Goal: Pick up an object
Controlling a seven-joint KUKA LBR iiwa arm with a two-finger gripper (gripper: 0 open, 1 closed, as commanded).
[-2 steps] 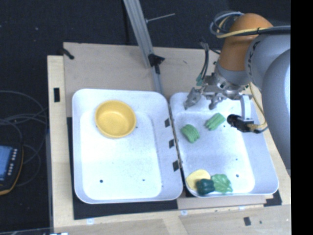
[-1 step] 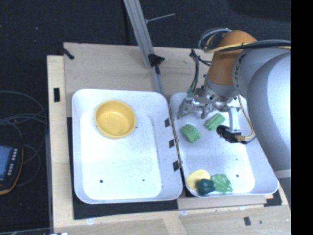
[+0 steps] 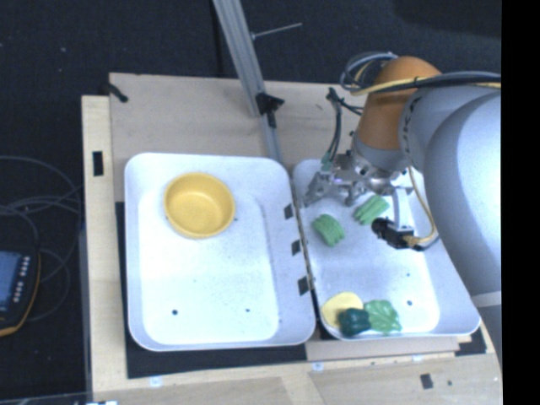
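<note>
Green block [image 3: 328,229]: lying loose on the floor of the right bin [image 3: 413,287], near its left wall, just below the gripper [image 3: 342,186] and apart from it. Hard to say whether rounded or squared; edges blurred.

Pale green piece [image 3: 371,207] just right of the block, tilted, tucked close under the wrist, upper end partly hidden by the metalwork. Touching the gripper or merely beside it: cannot tell.

Gripper low over the far left part of the right bin, a tangle of grey metal and cable. Released or clenched: cannot tell, with too much glare and clutter there.

Arm [image 3: 460,154] bulky and grey, covering the bin's far right corner and cut off at the right.

In the near corner of the right bin, a huddle: yellow piece [image 3: 337,301], dark green piece [image 3: 353,320], leafy light green piece [image 3: 385,314], touching and overlapping, shapes not clear.

In the left bin [image 3: 211,306], a yellow bowl [image 3: 200,204], upright, toward the far left.
</note>
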